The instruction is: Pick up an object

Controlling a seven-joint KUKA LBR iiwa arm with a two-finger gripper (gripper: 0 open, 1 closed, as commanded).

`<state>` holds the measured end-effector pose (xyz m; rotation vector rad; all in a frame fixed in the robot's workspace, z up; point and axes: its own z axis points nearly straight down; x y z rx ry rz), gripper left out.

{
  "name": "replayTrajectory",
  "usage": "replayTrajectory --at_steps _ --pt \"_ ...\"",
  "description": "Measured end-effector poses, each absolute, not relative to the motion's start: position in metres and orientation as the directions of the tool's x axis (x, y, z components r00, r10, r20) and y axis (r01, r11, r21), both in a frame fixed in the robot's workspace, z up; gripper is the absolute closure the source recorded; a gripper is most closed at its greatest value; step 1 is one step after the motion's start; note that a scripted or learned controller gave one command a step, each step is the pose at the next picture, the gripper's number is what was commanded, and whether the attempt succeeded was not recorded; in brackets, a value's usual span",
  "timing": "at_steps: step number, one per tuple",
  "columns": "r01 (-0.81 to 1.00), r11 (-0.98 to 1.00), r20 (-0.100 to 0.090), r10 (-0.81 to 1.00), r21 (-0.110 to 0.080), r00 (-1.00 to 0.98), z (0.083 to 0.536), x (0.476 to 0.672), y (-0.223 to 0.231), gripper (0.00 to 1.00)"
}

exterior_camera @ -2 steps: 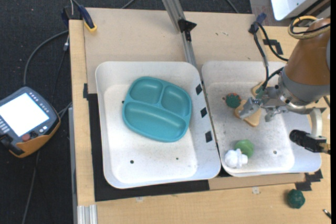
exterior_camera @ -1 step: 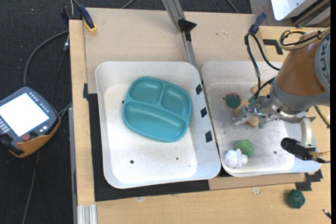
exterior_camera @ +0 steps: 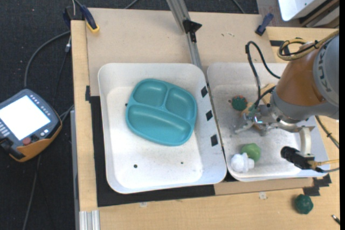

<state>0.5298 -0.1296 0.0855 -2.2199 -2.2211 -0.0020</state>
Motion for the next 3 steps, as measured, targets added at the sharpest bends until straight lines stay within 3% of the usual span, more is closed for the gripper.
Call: replayTrajectory --at_steps 1,3 --pt "1.0 -0.001 -0.002 1.0 0.008 0.001 0.1 0.532 -0.131 1.0" --pt "1.0 0.002 -0.001 1.0 0.007 -0.002 0.222 0.523 -0.122 1.0"
